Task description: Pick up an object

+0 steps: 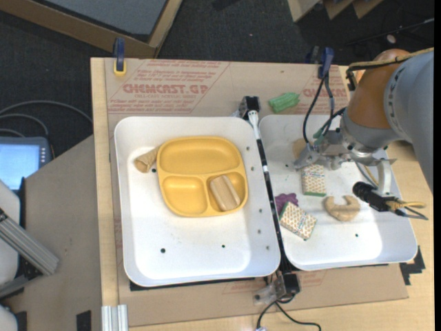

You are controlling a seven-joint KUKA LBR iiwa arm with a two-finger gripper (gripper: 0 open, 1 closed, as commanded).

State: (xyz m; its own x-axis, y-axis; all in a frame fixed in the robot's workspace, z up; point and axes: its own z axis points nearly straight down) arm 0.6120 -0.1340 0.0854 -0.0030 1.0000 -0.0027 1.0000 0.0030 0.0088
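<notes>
A brown board-topped bench (172, 88) carries two white bins (138, 254) (386, 250) and a green object (284, 103).

Floor: dark grey carpet (55, 67) around the bench on the far and left sides.
Bench: light wood top (69, 212), covered by a brown cardboard sheet (172, 85) printed with red lettering.
Clamps: a yellow-and-blue one (120, 55) at the bench's far left corner, a blue one (324, 61) on the far edge.
Boards: wood-framed panels (103, 5) lying on the floor beyond the bench.
Screen: glowing blue (19, 164), off the bench's left edge.
Cable: thin loop (41, 105) on the carpet there.
</notes>
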